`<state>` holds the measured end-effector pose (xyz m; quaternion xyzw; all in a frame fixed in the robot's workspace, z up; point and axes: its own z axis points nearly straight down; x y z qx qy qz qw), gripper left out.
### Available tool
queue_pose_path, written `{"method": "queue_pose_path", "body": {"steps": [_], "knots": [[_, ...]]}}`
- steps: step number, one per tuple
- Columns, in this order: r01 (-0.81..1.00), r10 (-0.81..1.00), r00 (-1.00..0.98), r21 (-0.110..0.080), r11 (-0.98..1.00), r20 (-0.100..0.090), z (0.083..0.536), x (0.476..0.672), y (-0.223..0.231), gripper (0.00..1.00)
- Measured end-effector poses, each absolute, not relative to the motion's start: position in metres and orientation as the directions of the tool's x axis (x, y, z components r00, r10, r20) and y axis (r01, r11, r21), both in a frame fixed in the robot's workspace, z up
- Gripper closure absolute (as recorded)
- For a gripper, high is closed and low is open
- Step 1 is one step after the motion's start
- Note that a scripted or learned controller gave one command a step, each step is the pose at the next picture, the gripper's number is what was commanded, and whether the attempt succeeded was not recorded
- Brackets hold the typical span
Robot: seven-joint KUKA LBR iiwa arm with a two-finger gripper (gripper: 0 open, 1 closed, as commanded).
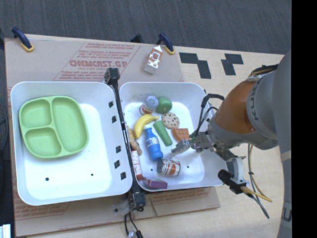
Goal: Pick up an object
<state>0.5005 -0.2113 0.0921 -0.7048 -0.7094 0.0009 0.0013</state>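
My gripper [180,147] is low inside the right bin [198,90], at its right-hand side. It hangs just below an orange waffle-like piece [181,133] and above a red can [170,168] lying on its side. To its left lie a blue bottle [152,144] and a green cylinder [162,133]. A banana [143,123], a cookie [171,120], a green ball [164,104] and a small round can [150,103] lie further back. I see nothing lifted by the gripper.
The left bin [74,182] holds a green divided plate [52,126]. A purple item [156,184] lies at the right bin's front edge, and a brown stick-shaped item [132,140] rests along the divider. A small carton [154,60] stands on the cardboard behind the bins.
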Motion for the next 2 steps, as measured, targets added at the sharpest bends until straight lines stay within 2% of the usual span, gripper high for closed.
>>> {"method": "queue_pose_path", "body": {"steps": [1, 2], "knots": [[1.0, 1.0, -0.011, -0.002, 0.011, -0.001, 0.103, 0.502, -0.212, 1.0], [1.0, 1.0, -0.007, 0.004, 0.007, -0.003, 0.27, 0.524, -0.211, 1.0]]}}
